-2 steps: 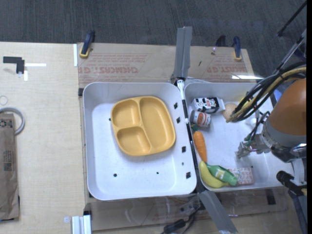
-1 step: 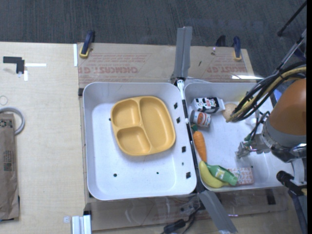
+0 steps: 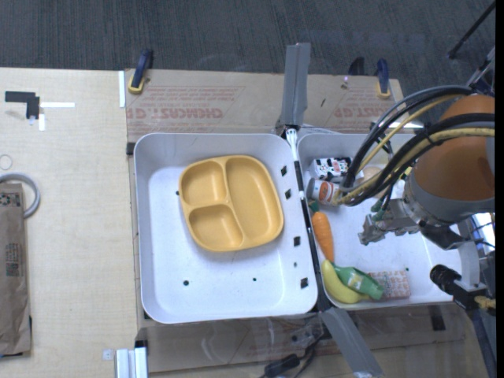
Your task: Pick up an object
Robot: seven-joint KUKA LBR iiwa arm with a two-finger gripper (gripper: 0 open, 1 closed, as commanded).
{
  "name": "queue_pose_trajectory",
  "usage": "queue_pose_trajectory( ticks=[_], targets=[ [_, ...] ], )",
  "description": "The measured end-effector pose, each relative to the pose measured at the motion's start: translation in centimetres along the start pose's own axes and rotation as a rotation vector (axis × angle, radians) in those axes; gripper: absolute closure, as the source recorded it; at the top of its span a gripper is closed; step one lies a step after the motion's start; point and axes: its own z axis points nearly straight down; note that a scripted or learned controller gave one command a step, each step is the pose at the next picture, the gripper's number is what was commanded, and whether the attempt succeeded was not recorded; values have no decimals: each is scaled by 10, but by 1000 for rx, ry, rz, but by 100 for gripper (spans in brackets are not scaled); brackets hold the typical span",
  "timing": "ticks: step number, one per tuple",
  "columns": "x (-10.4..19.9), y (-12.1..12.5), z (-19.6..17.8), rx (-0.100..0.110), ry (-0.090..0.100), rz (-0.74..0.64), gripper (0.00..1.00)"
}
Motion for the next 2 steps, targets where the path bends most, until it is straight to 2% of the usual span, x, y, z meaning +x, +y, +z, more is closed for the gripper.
queue_pose_trajectory(
  ticks=[1,2],
  targets=[
    [-47,-6,60,2,1,237,0],
    [-89,-3,8,0,-1,318,0]
  ],
)
